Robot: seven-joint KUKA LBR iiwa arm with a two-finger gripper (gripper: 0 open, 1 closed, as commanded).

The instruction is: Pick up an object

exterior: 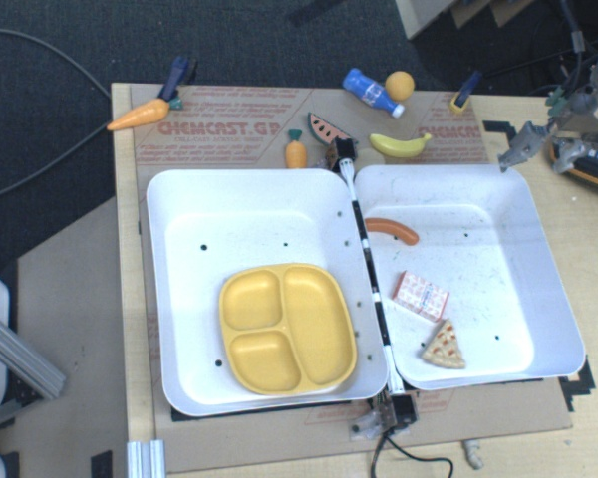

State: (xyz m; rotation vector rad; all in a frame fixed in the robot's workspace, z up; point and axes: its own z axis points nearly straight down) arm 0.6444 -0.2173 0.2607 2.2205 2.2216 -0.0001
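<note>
In the right bin (pixel 518 217) lie an orange-red sausage (pixel 391 230) near the divider, a pink-and-white checked packet (pixel 421 295) in the middle, and a pizza slice (pixel 444 348) toward the front. My gripper (pixel 550 145) hangs at the far right, above the bench just beyond the right bin's back right corner. It is apart from all three objects and nothing shows in its grasp.
The left bin (pixel 179 227) holds a yellow divided plate (pixel 287 327). Behind the bins lie a carrot (pixel 140 116), a small orange toy (pixel 296 153), a watermelon slice (pixel 325 127), a banana (pixel 400 144), a blue bottle (pixel 371 92) and an orange (pixel 400 84).
</note>
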